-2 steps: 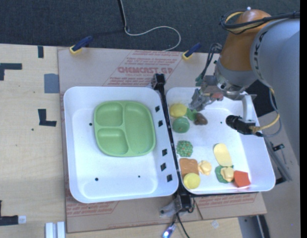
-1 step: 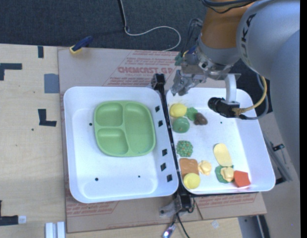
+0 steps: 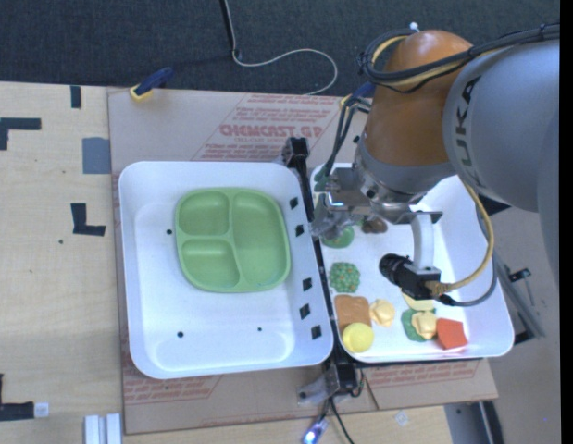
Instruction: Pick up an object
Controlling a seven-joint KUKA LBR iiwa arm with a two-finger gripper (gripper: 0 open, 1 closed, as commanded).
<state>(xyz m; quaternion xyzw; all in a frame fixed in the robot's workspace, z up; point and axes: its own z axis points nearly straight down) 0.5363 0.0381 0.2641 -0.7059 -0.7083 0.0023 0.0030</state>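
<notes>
Arm [image 3: 471, 118] reaches in over the right bin [image 3: 485, 336], gripper [image 3: 330, 213] low at that bin's left wall, right by the divider between the bins. Can't tell whether the fingers are open or closed; nothing visibly held. Small green piece [image 3: 339, 239] lies just below the gripper. Further down the right bin: green broccoli-like toy [image 3: 344, 275], orange-brown block [image 3: 352, 306], yellow ball [image 3: 357, 338], small yellow piece [image 3: 383, 314], green-yellow toy [image 3: 419, 323], orange-red block [image 3: 452, 333]. Left bin [image 3: 147, 248] holds a green divided plate [image 3: 233, 240]. Both bins sit on the desk [image 3: 45, 276].
</notes>
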